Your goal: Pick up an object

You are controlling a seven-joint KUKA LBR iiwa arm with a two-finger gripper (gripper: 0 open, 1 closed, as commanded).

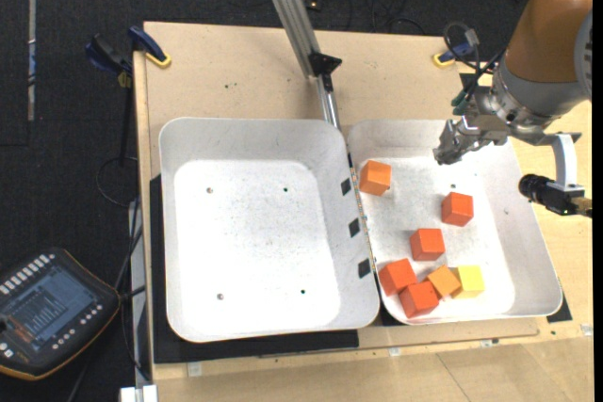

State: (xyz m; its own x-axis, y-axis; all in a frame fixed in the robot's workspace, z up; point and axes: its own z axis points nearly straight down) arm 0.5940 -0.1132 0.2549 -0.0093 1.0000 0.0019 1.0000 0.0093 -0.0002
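1. Left bin, centre-left of frame: shallow white moulded plastic, rounded corners, speckled floor.
2. Right bin, centre-right: same make, holding seven small matte blocks with crisp edges.
3. Light orange cube, upper left of that bin, alone; lower left of the gripper and apart from it.
4. Red-orange cube, below the gripper, probably the nearest pick; roughly cubic, no long axis.
5. Lower cluster, touching or nearly so: red-orange cubes, an orange cube, a yellow cube.
6. Gripper, upper right of the bin, hanging dark and metallic; fingers together or apart: cannot tell.
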